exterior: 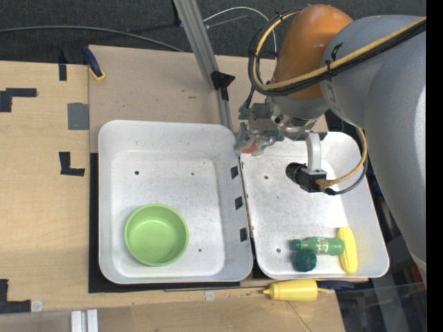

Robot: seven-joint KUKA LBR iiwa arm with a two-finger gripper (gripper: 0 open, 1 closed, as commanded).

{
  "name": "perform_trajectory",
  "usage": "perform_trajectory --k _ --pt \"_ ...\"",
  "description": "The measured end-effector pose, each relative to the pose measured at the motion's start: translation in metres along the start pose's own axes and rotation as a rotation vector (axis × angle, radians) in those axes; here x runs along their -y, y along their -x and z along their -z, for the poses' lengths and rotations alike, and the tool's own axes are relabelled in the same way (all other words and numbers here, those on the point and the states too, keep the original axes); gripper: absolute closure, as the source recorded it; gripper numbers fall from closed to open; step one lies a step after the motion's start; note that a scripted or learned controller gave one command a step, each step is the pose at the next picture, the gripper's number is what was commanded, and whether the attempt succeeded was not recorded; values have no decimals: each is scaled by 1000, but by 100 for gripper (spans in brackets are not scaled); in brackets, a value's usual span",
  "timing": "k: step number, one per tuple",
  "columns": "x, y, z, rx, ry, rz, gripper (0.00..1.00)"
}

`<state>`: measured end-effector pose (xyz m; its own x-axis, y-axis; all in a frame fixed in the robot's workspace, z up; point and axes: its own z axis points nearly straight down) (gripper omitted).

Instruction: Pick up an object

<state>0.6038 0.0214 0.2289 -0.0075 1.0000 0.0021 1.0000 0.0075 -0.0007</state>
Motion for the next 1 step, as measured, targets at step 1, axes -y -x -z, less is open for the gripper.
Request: perform_trajectory --k 1 --pt "4 -64 -3 0 -2 0 100"
